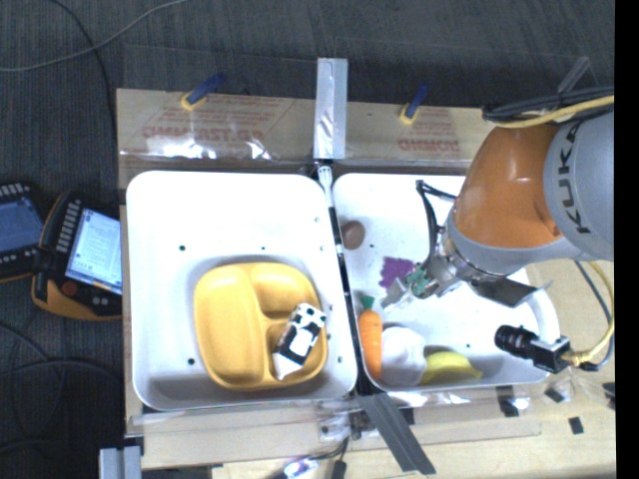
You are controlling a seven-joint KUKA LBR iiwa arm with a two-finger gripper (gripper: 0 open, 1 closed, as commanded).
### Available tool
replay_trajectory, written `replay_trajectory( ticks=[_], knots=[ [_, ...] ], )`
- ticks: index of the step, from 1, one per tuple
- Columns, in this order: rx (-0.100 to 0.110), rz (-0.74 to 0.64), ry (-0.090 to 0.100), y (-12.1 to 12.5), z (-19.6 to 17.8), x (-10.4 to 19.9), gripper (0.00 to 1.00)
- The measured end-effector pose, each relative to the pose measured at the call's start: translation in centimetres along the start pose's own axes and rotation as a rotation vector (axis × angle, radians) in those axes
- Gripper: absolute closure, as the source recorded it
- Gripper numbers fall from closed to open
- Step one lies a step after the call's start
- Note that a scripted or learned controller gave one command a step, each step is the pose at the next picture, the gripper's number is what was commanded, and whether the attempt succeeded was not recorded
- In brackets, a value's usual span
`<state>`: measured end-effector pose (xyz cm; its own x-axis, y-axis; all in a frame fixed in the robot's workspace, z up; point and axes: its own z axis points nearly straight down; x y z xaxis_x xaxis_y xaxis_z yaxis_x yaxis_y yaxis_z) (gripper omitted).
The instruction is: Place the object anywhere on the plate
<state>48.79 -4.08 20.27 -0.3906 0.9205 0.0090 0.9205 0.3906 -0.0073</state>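
A yellow divided plate (235,317) lies in the left bin (170,218). A black-and-white toy (300,335) rests on the plate's right compartment, near its lower right rim. My gripper (414,285) hangs over the middle of the right bin (389,213), under the grey and orange arm (509,203). It is well to the right of the plate, just right of a purple grape bunch (397,267). The arm's body hides much of the right bin's far side.
In the right bin lie an orange carrot (369,339) against the left wall, a white object (401,352), a yellow banana (449,365) and a small brown item (351,233). A handheld controller (85,257) sits left of the bench.
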Motion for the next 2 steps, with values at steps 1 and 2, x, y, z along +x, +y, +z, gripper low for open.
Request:
replay_trajectory(
  ticks=[1,2],
  knots=[
    [-0.001,-0.035,-0.005,3.56,2.24,9.63,1.00],
    [-0.001,-0.036,-0.005,3.56,2.24,9.63,0.00]
  ],
)
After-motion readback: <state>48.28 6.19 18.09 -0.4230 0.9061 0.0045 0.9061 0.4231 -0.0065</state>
